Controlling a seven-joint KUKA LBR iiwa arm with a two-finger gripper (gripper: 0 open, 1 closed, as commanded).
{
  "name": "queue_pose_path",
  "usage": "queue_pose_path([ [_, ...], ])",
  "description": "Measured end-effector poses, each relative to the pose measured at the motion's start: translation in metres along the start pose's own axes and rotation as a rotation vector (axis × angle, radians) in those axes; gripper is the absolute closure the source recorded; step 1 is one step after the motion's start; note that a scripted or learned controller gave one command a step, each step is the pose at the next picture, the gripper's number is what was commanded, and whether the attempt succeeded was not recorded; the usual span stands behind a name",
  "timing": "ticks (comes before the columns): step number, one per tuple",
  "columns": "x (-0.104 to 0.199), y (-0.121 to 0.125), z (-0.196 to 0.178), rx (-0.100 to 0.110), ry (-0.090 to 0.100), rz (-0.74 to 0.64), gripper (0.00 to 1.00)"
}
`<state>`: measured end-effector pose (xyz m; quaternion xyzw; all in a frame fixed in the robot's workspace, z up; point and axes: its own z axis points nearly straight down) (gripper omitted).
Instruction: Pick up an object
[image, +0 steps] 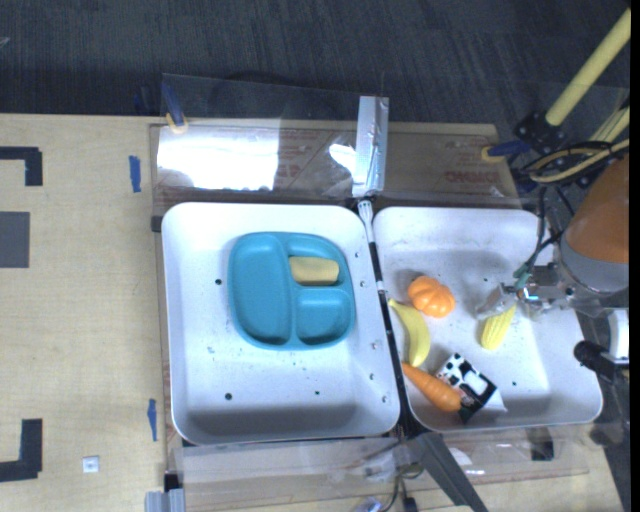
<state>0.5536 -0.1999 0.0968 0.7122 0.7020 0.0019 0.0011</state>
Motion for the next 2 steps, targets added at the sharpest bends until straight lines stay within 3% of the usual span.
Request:
queue_pose_path([
  [1,0.000,0.000,-0.008,0.001,-0.001,0.001,1.00],
  [2,0.020,-0.042,-0.136,-0.003,-0.003,0.005,1.00],
])
